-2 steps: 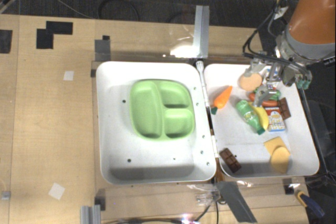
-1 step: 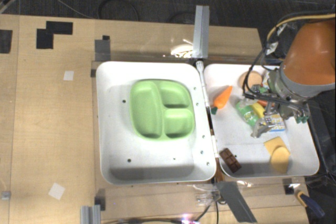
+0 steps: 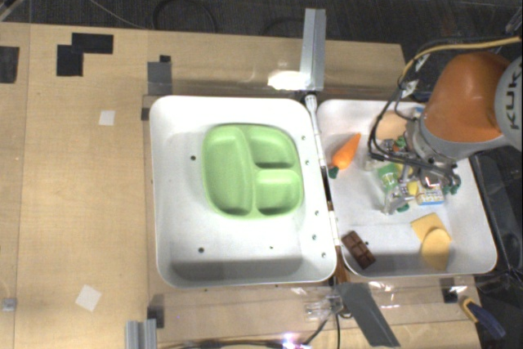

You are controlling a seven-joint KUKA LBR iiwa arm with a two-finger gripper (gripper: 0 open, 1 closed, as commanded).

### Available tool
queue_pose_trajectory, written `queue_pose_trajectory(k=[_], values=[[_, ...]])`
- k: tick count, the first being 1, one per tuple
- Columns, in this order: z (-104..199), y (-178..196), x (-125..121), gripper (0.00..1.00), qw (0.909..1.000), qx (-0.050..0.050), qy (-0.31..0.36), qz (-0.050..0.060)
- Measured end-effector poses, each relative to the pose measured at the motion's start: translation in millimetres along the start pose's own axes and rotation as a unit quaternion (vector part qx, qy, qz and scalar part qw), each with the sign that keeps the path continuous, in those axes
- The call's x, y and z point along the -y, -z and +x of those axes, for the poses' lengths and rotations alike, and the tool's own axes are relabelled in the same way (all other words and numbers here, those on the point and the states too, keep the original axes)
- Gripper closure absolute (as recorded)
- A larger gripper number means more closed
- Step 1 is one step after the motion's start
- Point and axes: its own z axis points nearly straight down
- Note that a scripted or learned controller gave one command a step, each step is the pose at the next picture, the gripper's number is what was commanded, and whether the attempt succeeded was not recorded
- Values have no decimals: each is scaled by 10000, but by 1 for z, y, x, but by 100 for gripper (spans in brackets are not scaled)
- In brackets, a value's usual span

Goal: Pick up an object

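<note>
My gripper (image 3: 398, 194) hangs low in the middle of the right bin (image 3: 482, 257), under the orange wrist band. It sits over a small cluster of green and yellow items (image 3: 391, 173). An orange carrot (image 3: 346, 151) lies to its left near the divider. A yellow block (image 3: 433, 239) rests in front of it to the right. A brown chocolate-like piece (image 3: 358, 249) lies at the bin's front left corner. A tan round item (image 3: 391, 127) peeks out behind the arm.
The left bin (image 3: 176, 257) holds a green divided plate (image 3: 249, 170). A metal post (image 3: 314, 53) stands behind the wall between the bins. The arm's cables (image 3: 413, 73) loop over the right bin's back edge.
</note>
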Motion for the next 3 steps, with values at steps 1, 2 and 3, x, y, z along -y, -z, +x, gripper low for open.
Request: queue_pose_trajectory(k=[1, 2, 3], values=[[-2, -4, -52, 0, 9955, 22, 947, 8], [29, -3, -47, 0, 9979, 34, 646, 3], [-15, -4, -52, 0, 9971, 21, 757, 5]])
